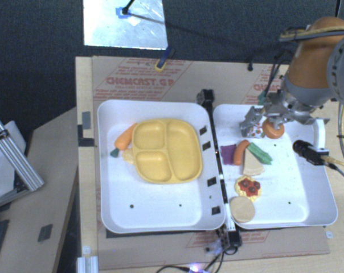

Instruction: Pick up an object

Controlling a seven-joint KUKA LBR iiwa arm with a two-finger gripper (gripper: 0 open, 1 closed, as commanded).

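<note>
Gripper [262, 124] low over the right bin [317, 203], at its far side. How far the fingers are apart: cannot tell. Orange round piece [273, 129] right at the fingers, grip not clear. Toy sausage [240, 152], green pod [259, 152] just below the fingers. Yellow tray [163, 151] well left, in left bin [112, 203].

Bench [86, 169] bearing two white bins [112, 209].

Yellow divided plate [163, 151], orange carrot [125, 136], white bins [160, 220], green pod [259, 152], red-dotted yellow slice [248, 187]
</note>
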